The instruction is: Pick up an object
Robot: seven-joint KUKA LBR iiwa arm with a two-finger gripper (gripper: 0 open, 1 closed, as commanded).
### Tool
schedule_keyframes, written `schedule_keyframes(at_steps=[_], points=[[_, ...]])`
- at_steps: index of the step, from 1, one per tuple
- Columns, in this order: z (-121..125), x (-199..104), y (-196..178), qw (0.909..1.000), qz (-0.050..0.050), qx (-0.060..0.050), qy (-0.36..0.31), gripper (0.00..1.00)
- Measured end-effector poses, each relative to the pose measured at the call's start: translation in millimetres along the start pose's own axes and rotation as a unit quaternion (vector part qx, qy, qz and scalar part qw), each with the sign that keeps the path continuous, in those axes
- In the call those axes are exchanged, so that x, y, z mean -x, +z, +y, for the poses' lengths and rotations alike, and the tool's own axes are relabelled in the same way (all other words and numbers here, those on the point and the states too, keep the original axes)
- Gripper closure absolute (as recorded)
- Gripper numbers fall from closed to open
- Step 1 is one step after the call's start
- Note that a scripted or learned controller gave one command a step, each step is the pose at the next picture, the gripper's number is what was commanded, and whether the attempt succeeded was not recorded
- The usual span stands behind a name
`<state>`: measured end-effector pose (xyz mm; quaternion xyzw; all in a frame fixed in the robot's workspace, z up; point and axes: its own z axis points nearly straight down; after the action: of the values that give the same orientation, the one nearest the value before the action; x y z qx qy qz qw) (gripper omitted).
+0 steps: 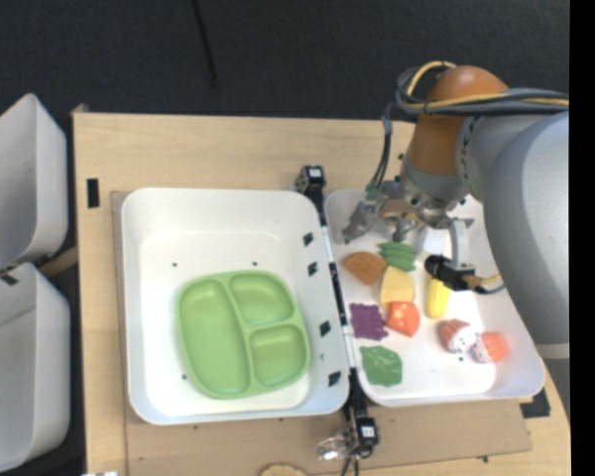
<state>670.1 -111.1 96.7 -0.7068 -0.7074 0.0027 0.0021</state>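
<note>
Pale wood worktop (97,142) carries two shallow white bins side by side, and the arm leans in over the right bin (431,373). Its pincer (379,230) hangs at the far end of that bin with the two grey fingers spread apart and nothing between them.

Just below it lie a dark green leafy piece (400,256) and a brown-orange piece (364,266), close together; either looks like the readiest pick. Next come a yellow block (398,287) and a small yellow piece (437,299). Beyond them sit a purple piece (368,318) and a red-orange piece (404,317). Nearest the front rim are a green flat piece (382,365), a white-and-red piece (458,337) and an orange piece (494,346). The left bin (149,226) holds a green divided plate (240,333), well apart from the arm.

These look like small toy foods, so probably light and fairly stiff, with smooth faces that may slip. The yellow block offers flat opposite sides and should take a squeeze across its width. The flat leafy pieces lie low against the bin floor and would be harder to get fingers around.
</note>
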Motion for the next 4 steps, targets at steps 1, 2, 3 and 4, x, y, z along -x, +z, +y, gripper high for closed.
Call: schedule_keyframes(at_steps=[1,2,3,4], points=[[0.3,1.1,-3.3,1.0,0.0,0.002,0.001,0.0],[0.8,1.9,-12.9,1.0,-0.001,0.003,0.001,1.0],[1.8,-1.5,-56.2,1.0,0.0,0.005,-0.001,1.0],[3.1,2.2,-98.2,1.0,0.0,0.005,0.0,1.0]])
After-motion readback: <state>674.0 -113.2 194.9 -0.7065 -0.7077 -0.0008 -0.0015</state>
